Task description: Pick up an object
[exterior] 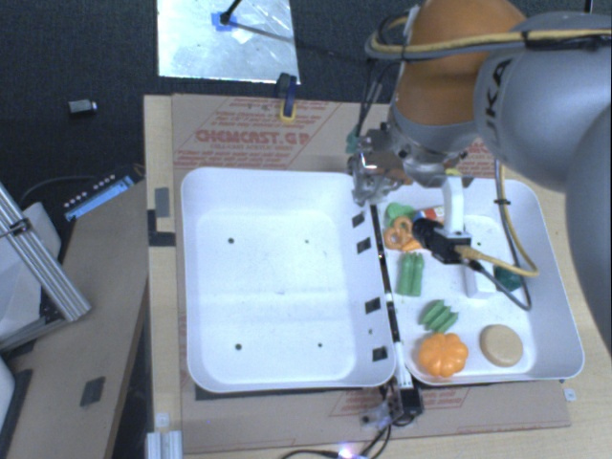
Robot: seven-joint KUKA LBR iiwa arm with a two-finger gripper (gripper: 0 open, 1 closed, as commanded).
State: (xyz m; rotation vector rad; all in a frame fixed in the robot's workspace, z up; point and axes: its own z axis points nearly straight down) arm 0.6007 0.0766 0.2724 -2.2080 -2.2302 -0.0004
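Observation:
My gripper (367, 182) hangs over the back of the right bin (559, 285), close to the divider between the two bins. The grey arm and its orange band cover much of that bin's back. Just in front of the gripper lie a small green piece (397, 212) and an orange twisted piece (401, 234), with a red bit (426, 215) beside them. Further forward are a green pod (410, 274), a second green pod (438, 314), an orange pumpkin-like toy (442, 353) and a tan round disc (501, 344). I see nothing between the fingers.
The left bin (206, 256) stands beside the right one, with black clips (373, 306) along the shared rim. A teal piece (508, 278) lies at the right bin's right side. Both bins rest on cardboard (239, 127).

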